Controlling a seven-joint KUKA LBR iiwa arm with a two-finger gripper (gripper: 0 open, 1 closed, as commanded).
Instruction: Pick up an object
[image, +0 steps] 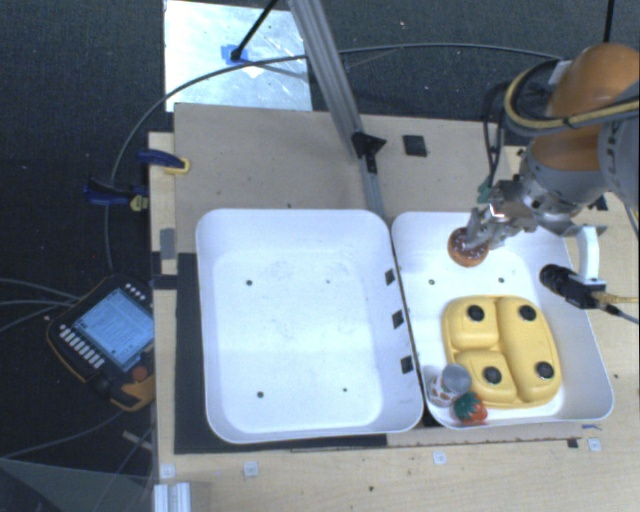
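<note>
Here the gripper (478, 238) sits over a small round brown disc (466, 250) in the right bin (420, 250), upper middle; whether it pinches anything, I cannot tell.

likely robotics lab: teach pendant (103, 335), loose cables (130, 150), clamped bench (270, 160).

No legible text (pendant screen (112, 330) too blurred)

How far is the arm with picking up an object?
Done: the gripper has reached the right bin and sits directly over a small brown round object. In hand: nothing visibly held. Left: grasping and lifting. The yellow block lies apart, nearer the camera.
</note>
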